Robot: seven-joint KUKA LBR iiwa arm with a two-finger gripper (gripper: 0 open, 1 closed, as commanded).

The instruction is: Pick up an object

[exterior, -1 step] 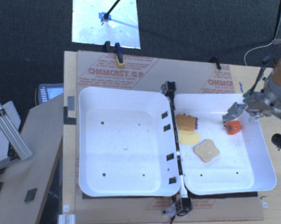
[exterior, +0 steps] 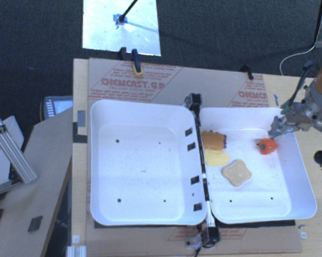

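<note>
The right bin [exterior: 299,203] holds a small red-orange pepper-like toy [exterior: 266,146] near its right wall. A burger-like piece [exterior: 214,140] lies by the left wall, with a flat yellow piece [exterior: 217,158] just below it and a tan bread slice [exterior: 237,173] lower still. My gripper [exterior: 277,128] hangs just above and to the right of the red toy, close to it, at the bin's right rim. Nothing shows between its fingers.
The left bin [exterior: 141,209] lies beside the right one, with black clips along the shared divider [exterior: 197,169]. A cardboard sheet [exterior: 152,82] sits under both bins. A cable [exterior: 297,54] loops at the upper right.
</note>
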